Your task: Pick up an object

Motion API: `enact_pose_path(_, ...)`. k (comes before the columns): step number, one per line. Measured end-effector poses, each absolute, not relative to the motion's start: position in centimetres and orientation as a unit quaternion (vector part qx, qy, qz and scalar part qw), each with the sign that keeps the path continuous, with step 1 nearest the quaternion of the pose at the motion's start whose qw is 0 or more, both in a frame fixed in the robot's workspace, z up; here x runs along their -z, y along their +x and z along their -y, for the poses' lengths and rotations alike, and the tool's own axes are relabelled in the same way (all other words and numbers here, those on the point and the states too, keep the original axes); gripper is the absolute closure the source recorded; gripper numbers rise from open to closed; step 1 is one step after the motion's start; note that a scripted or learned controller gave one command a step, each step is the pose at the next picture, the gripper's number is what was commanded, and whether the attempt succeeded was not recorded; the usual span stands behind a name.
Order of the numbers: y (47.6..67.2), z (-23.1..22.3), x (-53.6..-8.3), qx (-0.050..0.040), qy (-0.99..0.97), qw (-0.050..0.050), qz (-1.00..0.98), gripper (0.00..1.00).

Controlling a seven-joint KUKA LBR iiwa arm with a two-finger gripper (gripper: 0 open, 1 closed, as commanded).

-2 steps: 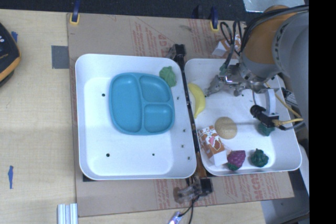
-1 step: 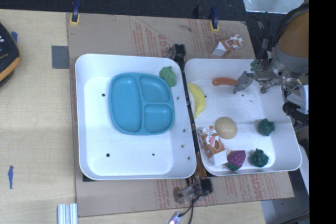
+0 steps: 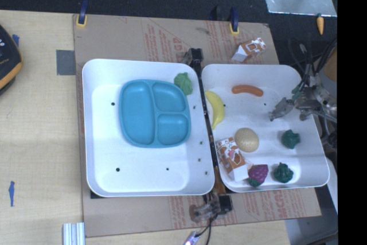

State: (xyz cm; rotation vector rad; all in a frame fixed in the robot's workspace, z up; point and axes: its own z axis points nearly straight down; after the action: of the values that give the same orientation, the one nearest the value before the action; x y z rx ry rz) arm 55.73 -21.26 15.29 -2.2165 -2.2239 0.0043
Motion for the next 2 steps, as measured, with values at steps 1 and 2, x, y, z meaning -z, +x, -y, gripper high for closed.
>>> enact_pose_path(1, 50.2, 21.2, -9.1, -0.0013, -0.705, 0.002, 0.709, 0.00)
enact_pose_path(2, 50.2, 21.3, -10.2, -0.0020, -0.704, 0.001, 0.710, 1.00)
